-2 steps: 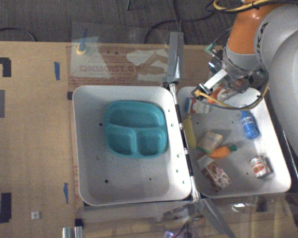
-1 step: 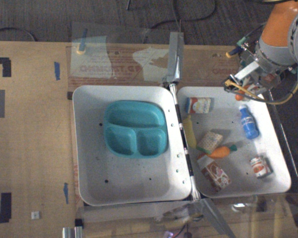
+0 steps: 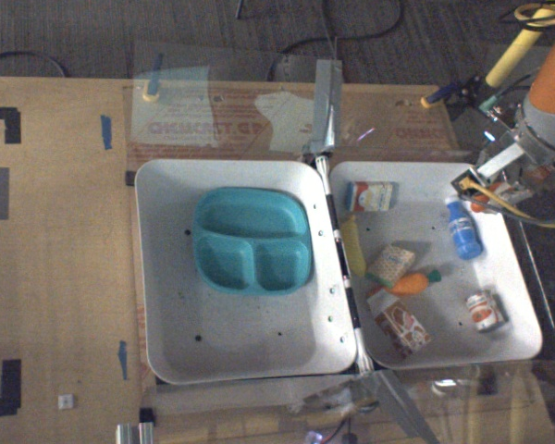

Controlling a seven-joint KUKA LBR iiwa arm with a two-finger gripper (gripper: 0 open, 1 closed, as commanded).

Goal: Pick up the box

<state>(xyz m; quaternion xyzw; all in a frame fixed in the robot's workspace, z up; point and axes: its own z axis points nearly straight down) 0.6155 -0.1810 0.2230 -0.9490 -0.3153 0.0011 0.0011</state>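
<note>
Plywood bench (image 3: 55, 248) carries both bins, and I read from its near edge. My box (image 3: 402, 326) lies flat in the near-left corner of the right bin (image 3: 462, 345), its long axis slanting from far-left to near-right. A can (image 3: 484, 310) sits to its right, with a carrot (image 3: 416, 282) and a snack packet (image 3: 391, 263) just beyond. Farther off, a blue bottle (image 3: 462, 229) lies between the box and the gripper (image 3: 509, 178), which hovers over the far-right rim. I cannot tell whether it is open or closed.
</note>
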